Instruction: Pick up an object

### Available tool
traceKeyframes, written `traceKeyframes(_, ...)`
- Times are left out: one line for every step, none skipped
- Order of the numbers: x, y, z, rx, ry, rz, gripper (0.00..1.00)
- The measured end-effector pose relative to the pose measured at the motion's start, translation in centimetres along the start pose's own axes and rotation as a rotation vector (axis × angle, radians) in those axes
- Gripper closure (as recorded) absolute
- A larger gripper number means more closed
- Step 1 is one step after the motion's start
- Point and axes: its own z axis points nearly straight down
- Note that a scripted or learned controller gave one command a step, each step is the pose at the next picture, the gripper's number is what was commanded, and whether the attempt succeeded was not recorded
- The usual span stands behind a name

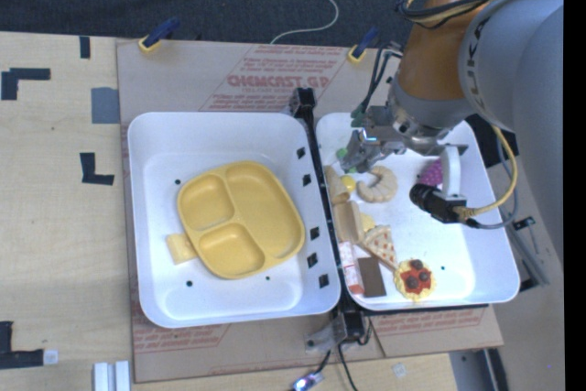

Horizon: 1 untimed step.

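Note:
My gripper [360, 155] hangs low in the right bin [485, 275], near its upper left part, right above a beige ring-shaped cookie [377, 186]. A green piece [348, 157] lies beside the fingertips. Just left of the cookie sits a small yellow piece [341, 189]. Further down lie a tan stick [347, 222], a pizza slice [381, 245], a brown bar [371, 275] and a round tart with red berries [415, 278]. A purple grape bunch [432, 170] sits at the right. I see nothing between the fingers.
The left bin [151, 151] holds a yellow divided plate [241, 218] with a pale yellow block [179, 247] at its lower left. A black divider [311, 179] runs between the bins. The arm's grey body [513, 59] covers the right bin's upper right.

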Motion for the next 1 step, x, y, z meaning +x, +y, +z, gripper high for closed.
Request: traceKeyframes(-0.37, 1.2, -1.08, -0.002, 0.0, 0.0, 1.0)
